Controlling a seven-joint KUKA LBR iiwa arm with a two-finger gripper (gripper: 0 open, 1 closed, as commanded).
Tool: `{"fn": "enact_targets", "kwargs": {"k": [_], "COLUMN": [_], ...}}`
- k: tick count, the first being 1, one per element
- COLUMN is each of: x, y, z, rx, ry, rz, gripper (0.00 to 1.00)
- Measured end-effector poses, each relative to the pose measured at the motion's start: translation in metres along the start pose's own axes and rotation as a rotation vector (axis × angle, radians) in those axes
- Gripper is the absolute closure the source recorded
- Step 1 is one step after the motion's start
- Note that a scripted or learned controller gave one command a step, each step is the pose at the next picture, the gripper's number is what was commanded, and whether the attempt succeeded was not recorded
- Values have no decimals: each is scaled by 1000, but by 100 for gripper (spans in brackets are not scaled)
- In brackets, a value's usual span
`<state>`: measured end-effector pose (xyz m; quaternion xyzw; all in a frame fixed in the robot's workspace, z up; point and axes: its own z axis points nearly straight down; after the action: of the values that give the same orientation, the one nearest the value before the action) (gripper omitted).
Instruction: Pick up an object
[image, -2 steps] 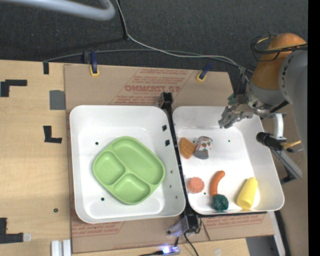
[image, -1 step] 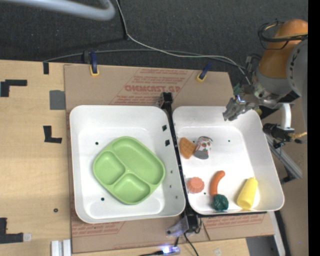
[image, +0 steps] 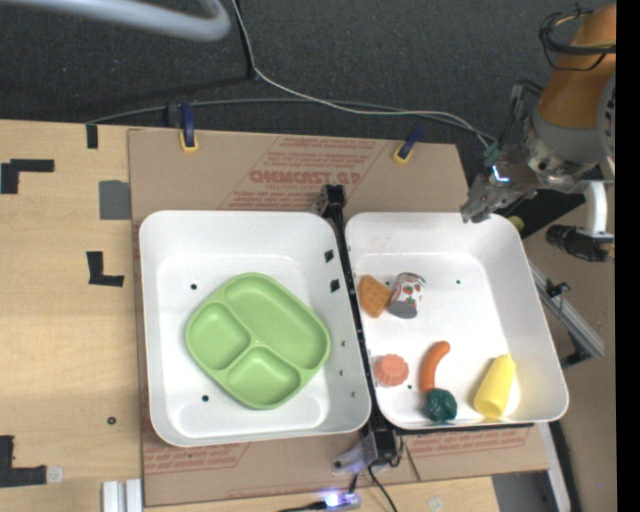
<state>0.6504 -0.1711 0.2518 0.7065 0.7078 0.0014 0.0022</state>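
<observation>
The right bin (image: 500, 265) holds several small items: an orange waffle-like piece (image: 373, 295), a white and red toy (image: 407, 291), a round salmon-coloured piece (image: 390, 371), an orange carrot-like piece (image: 433, 364), a dark green piece (image: 439, 405) and a yellow piece (image: 495, 387). My gripper (image: 484, 203) hangs above the bin's far right corner, away from all of these items. Nothing shows between its fingers.
The left bin (image: 165, 260) carries a green divided plate (image: 257, 340). A black clip (image: 333, 198) joins the bins at the far edge. Cardboard (image: 300, 165) lies under both bins, with two clamps (image: 187, 135) at its far edge and a cable (image: 300, 95) behind.
</observation>
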Motion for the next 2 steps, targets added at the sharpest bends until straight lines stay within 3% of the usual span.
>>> {"fn": "enact_targets", "kwargs": {"k": [2], "x": [106], "y": [-1], "z": [9], "rx": [8], "ry": [2], "rz": [-4], "gripper": [100]}}
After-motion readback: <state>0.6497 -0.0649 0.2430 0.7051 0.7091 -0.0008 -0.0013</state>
